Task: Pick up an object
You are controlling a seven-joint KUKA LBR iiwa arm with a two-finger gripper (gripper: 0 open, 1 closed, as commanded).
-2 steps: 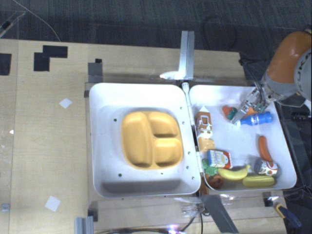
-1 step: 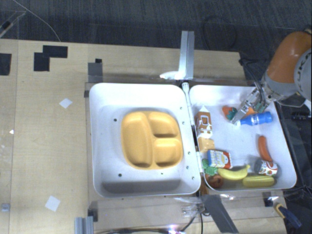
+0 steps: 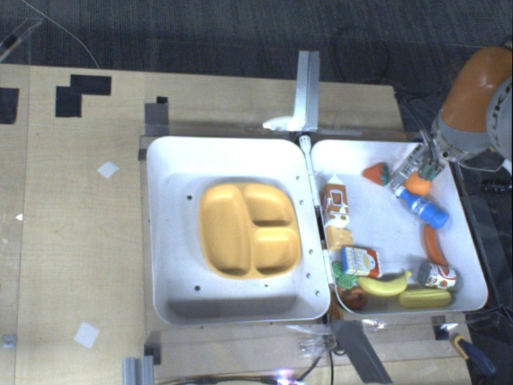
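- Two white bins side by side on the bench: left bin (image 3: 172, 215) with a yellow divided tray (image 3: 247, 229), right bin (image 3: 473, 287) with a scatter of small items.
- Gripper (image 3: 418, 167) low over the far right corner of the right bin, beside an orange piece (image 3: 417, 186) and a blue bottle (image 3: 426, 209); finger state impossible to tell.
- Nearer the front: banana (image 3: 383, 285), red sausage (image 3: 434, 245), boxed snack (image 3: 335, 204) against the dividing wall.
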